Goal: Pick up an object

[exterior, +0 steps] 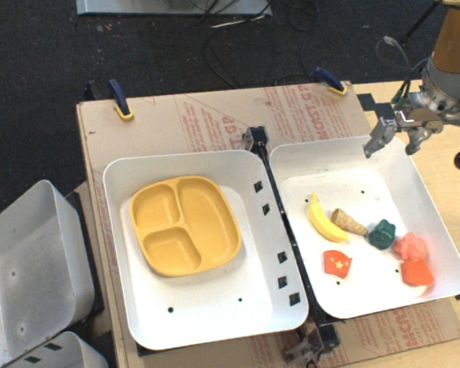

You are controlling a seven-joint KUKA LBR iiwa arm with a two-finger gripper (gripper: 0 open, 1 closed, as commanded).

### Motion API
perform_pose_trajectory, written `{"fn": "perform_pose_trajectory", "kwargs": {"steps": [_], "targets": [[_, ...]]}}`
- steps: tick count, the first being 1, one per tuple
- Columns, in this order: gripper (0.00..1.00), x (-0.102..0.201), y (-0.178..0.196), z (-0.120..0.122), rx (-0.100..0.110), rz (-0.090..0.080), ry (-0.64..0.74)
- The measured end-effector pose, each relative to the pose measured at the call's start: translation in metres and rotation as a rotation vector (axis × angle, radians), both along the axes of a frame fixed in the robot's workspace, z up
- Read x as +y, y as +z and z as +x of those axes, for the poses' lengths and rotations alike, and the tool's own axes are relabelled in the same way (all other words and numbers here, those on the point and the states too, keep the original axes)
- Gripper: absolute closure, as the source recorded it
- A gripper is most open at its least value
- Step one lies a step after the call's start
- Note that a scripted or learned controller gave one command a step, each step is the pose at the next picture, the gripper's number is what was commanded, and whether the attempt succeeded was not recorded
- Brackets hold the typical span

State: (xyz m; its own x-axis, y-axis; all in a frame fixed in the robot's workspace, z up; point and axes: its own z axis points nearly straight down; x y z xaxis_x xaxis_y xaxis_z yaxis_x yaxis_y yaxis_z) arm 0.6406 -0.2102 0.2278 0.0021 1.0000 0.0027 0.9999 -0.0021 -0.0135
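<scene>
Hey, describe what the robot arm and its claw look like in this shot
The arm enters from the right as a rounded orange-tan band with a pale rim at the top edge. Below it sits a grey metal wrist with thin cables looping off it. The claw is small, grey and metallic, with two slim fingers.
</scene>
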Motion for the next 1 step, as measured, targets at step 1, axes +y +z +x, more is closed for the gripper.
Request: {"fn": "perform_pose_trajectory", "kwargs": {"steps": [1], "targets": [[0.0,0.001,0.0096,0.0028,-0.014,-0.003,0.003]]}}
